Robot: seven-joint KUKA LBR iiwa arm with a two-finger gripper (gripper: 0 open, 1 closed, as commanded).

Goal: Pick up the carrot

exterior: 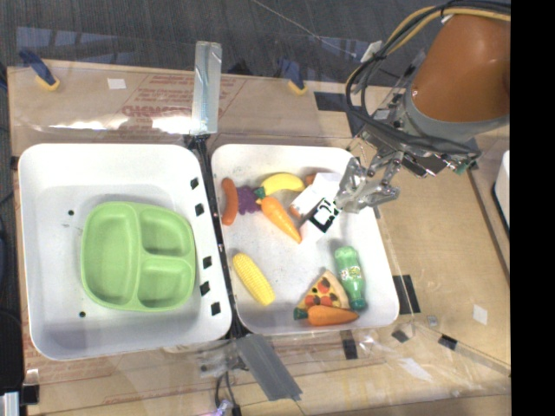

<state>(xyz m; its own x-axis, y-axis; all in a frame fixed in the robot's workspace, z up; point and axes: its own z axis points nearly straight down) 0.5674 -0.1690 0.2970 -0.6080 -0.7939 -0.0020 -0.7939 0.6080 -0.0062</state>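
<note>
Two white bins are carried by the desk (451, 267). A green divided plate (137, 254) is held in the left bin (35, 232). In the right bin (286, 267), the carrot (279, 217) is seen between a banana (282, 183) and a corn cob (253, 278). The pincer (362, 189) is poised at the bin's right rim; how wide it stands cannot be told.

A light brown wooden bench (451, 267) lies under even overhead light, a clear plastic sheet (113, 102) taped across its far side. Beyond the bench's far edge, dark grey ribbed flooring (130, 7) stretches away.
</note>
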